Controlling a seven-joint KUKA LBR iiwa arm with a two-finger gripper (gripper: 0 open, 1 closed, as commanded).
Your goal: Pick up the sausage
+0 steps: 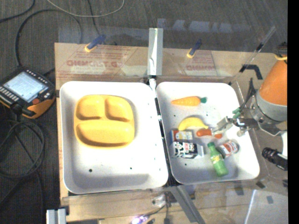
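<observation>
- The two bins look like smooth white plastic with a soft sheen
- The yellow tray is matt plastic
- The sausage and the carrot look like glossy toy plastic
- The green bottle shines
- The bench board at 12 o'clock looks like matt printed cardboard
- The gripper looks metallic

Divided tray in the left bin; carrot, sausage, bottle, cartons in the right bin.
</observation>
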